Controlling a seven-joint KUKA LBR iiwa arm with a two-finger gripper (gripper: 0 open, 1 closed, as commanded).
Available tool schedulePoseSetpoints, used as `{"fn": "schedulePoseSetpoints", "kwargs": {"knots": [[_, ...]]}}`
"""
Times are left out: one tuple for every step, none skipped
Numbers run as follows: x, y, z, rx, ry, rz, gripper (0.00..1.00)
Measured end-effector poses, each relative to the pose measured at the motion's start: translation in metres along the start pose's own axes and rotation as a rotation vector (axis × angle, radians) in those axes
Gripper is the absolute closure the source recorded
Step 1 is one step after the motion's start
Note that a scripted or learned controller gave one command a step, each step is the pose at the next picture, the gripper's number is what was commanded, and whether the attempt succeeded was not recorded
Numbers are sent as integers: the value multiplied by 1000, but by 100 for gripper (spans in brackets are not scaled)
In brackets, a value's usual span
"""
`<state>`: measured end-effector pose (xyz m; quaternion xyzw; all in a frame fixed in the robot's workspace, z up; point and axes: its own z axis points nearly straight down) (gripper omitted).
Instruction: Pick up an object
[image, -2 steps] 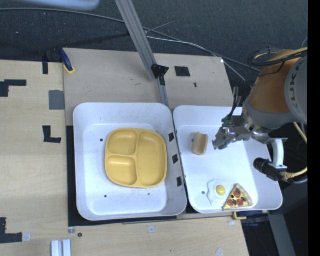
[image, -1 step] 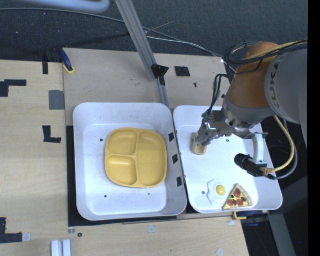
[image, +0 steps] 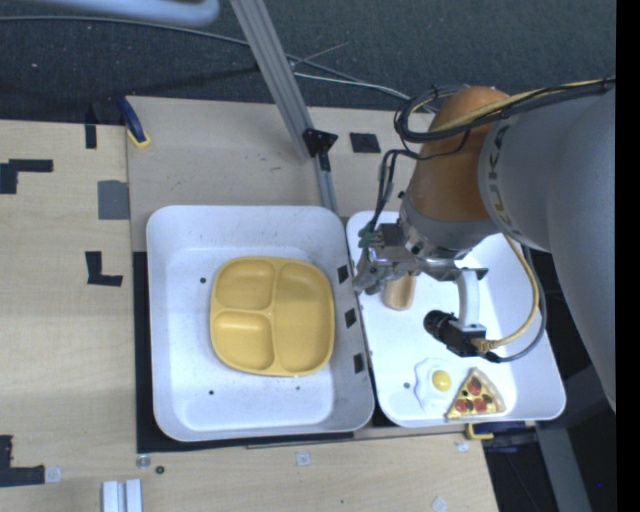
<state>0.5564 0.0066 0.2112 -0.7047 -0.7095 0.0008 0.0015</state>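
Observation:
In the right bin (image: 530, 385), a tan, roughly cylindrical object (image: 400, 293) lies near the bin's left wall. My gripper (image: 385, 268) hangs directly over its upper end and hides part of it. Whether the object is touched or held cannot be made out. A toy fried egg (image: 438, 381) and a toy pizza slice (image: 474, 395) lie at the near edge of the same bin, apart from the gripper. The grey arm with its orange band (image: 455, 150) covers the far part of this bin.
The left bin (image: 180, 400) holds a yellow divided plate (image: 272, 315) in its middle. A black fitting with a yellow cable (image: 455, 333) hangs off the wrist above the right bin. A slanted metal pole (image: 290, 90) stands behind the bins.

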Motion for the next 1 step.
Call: {"fn": "schedulePoseSetpoints", "kwargs": {"knots": [[54,-8,-8,-1,1,-1,100]]}}
